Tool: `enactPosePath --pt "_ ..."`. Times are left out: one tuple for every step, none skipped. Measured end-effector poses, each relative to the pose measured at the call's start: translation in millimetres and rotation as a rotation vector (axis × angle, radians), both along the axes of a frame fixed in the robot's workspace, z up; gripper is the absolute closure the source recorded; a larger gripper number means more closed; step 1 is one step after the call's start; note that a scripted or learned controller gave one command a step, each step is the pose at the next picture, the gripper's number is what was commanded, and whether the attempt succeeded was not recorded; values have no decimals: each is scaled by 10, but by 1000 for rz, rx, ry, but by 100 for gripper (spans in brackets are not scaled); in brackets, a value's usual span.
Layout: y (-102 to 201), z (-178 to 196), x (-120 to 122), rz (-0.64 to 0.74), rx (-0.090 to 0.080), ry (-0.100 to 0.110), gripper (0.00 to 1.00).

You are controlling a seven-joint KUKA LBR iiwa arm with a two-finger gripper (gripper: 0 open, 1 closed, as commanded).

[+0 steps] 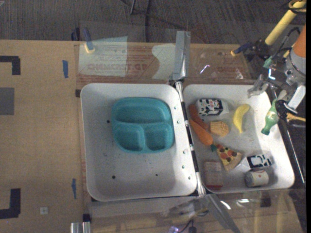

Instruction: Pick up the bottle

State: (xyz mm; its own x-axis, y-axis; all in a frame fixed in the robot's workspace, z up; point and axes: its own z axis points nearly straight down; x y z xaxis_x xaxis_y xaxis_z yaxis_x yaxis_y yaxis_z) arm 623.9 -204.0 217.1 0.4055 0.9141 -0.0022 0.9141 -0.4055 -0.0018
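Progress: the small green plastic bottle (270, 120) appears lifted at the right bin's (243, 93) far right rim, tilted, its top end up in the gripper (279, 107); the pick looks nearly done, with only raising it clear left.
Grip: the fingers seem closed narrowly about the bottle's upper end, though the contact is small and partly hidden.
Arm pose: the grey arm with its orange band (298, 50) reaches in from the right, wrist angled down over the rim.
Other contents: a yellow toy banana (240, 117) lies just beside the bottle.
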Motion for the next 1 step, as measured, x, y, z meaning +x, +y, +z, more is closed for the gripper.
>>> enactPosePath --pt "-48 -491 173 -24 2 3 0"
